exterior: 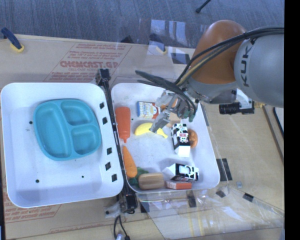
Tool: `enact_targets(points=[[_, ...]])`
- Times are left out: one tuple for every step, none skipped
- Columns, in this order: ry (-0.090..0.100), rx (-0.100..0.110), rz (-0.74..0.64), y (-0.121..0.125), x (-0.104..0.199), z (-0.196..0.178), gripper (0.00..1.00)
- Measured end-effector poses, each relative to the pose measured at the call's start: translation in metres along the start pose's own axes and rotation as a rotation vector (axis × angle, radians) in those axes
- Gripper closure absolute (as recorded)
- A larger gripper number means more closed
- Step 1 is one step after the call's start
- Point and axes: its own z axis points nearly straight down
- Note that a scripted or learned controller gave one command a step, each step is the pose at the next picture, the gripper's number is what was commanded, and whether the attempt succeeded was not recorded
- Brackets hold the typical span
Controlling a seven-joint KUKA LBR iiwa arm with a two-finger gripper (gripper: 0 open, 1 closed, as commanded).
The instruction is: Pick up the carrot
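While the claw (166, 115) hovers over the right bin (207, 156), grip state unclear, it must reach the carrot (129, 162) near-left.

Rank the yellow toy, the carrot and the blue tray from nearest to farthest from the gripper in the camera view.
1. Yellow toy, just left of the gripper.
2. Carrot, lower left of the right bin.
3. Blue tray, in the left bin.
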Motion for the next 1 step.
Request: enact_targets(points=[[-0.008,0.003,0.039,-0.0493,-0.0815,-0.0682,0.00]])
